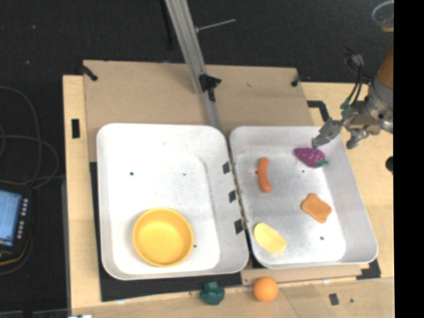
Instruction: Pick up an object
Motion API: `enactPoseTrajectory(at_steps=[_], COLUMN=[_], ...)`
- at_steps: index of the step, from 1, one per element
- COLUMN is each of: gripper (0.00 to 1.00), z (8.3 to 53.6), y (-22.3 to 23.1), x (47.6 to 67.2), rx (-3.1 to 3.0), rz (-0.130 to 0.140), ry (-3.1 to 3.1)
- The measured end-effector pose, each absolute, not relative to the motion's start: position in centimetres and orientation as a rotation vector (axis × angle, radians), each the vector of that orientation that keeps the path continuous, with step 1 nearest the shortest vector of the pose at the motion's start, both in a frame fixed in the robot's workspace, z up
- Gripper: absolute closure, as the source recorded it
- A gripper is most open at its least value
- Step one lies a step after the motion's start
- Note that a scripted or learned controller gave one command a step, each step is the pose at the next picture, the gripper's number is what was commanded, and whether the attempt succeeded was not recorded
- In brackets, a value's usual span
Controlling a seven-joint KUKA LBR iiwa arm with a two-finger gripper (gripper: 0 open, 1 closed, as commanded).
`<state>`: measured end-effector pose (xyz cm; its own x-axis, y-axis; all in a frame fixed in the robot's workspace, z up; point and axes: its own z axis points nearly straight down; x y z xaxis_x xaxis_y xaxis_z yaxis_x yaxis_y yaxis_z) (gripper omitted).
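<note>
bins (106,144): 2 | bowl (163,236): 1 | right-bin items: 4 | orange ball (265,289): 1

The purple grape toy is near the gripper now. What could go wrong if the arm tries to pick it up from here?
1. The purple grape toy lies close to the far rim of the right bin, so a descending gripper may strike that rim.
2. The toy looks small and lumpy; the fingers could nudge it aside instead of closing around it.
3. The gripper sits up and right of the toy, not centred over it, so a straight descent may miss.
</note>
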<state>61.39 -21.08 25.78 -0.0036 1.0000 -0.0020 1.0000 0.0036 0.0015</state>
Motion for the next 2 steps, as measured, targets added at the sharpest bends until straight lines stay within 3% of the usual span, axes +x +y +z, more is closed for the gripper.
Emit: enactPoseTrajectory(at_steps=[1, 2], gripper=[0.00, 0.00], z=[25.8, 20.3], y=[-21.1, -22.0], x=[61.4, 60.7], rx=[2.215, 2.223], rz=[-0.002, -0.006], ry=[2.224, 2.222])
